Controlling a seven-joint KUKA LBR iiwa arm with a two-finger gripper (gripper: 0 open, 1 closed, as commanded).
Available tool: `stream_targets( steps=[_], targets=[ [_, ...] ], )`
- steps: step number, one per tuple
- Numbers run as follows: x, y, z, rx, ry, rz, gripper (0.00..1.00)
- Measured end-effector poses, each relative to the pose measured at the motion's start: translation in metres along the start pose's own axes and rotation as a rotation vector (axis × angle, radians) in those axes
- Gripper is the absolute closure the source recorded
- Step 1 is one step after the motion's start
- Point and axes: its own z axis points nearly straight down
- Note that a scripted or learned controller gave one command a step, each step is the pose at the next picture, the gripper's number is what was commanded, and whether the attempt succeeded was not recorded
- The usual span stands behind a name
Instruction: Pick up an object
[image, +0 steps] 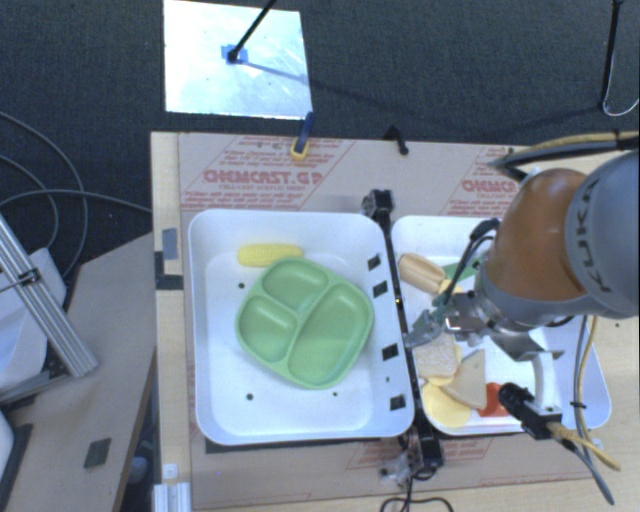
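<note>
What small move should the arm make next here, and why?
Probably a short descent straight down. The gripper hangs at the left side of the right bin, above the pile of food pieces: a bread slice, a tan wedge and a yellow round piece. Nothing appears gripped yet, so lowering onto the bread slice looks sensible.

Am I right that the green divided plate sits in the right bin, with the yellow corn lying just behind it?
Not quite. The camera view shows the green divided plate in the left bin, not the right one. The rest holds: the yellow corn lies just behind it, in that same bin.
</note>
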Motion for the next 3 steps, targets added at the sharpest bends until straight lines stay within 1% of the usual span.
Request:
stream_targets(
  steps=[1,2,3],
  targets=[
    [0.096,0.0,-0.01,-0.002,0.0,-0.003,0.0],
    [0.137,0.006,0.093,0.004,-0.001,0.003,0.0],
    [0.078,0.022,0.051,-0.004,-0.009,0.008,0.0]
  ],
)
